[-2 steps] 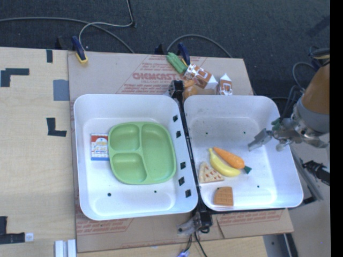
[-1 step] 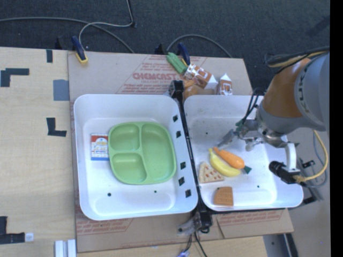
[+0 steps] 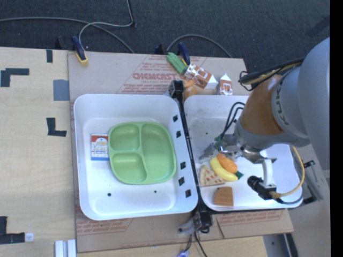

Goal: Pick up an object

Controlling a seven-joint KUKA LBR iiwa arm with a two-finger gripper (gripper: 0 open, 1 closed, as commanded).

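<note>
Arm (image 3: 278,111) is low over the right bin (image 3: 214,107). Gripper (image 3: 228,150) sits just above the banana (image 3: 221,169) and carrot (image 3: 228,163); you cannot tell its state. Risk: crowded toys, so a close may nudge them or catch two.

Glossy green plastic plate (image 3: 142,152) in 1 smooth white plastic bin (image 3: 86,143); matt brown cardboard (image 3: 123,74) beneath, on pale wood-look table (image 3: 32,159).

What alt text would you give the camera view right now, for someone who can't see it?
The grey arm's gripper hangs low in the right white bin, over a yellow toy banana, an orange toy carrot, a cracker and a brown toast piece. The left white bin holds a green divided plate.
</note>
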